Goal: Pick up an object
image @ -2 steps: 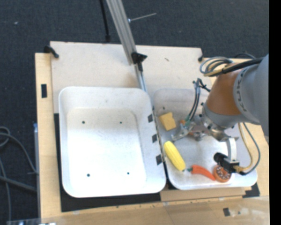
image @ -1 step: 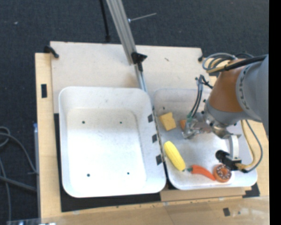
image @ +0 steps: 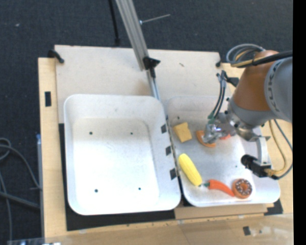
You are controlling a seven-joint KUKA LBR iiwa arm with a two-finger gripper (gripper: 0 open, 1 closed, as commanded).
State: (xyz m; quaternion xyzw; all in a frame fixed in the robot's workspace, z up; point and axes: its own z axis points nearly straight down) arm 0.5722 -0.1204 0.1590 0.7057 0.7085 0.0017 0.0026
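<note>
Catalogued left to right, subjects dropped.

Left bin (image: 71, 106): shallow, white, lightly speckled, with a few small dark dots on the floor.

Right bin (image: 194, 102): shallow, white, set just beside the left one. Held a tan block (image: 182, 132) near its left wall; a yellow corn cob (image: 190, 169) lying at a slant below that; an orange carrot (image: 220, 186) with a green tip touching the cob's lower end; a round brown doughnut-like piece (image: 243, 187) just beside the carrot, near the lower right corner.

Task's thing: small round orange object (image: 207, 139), flattish, paler at the lower rim, lay near the bin's middle, right of the tan block and partly covered from above.

Gripper (image: 211, 134): metallic, sat directly over the orange object, at its top edge; whether its jaws were spread or closed could not be told, nor any hold on the object.

Behind it, grey arm with orange band (image: 250, 88), looped cables alongside, reached in over the bin's right side.
</note>
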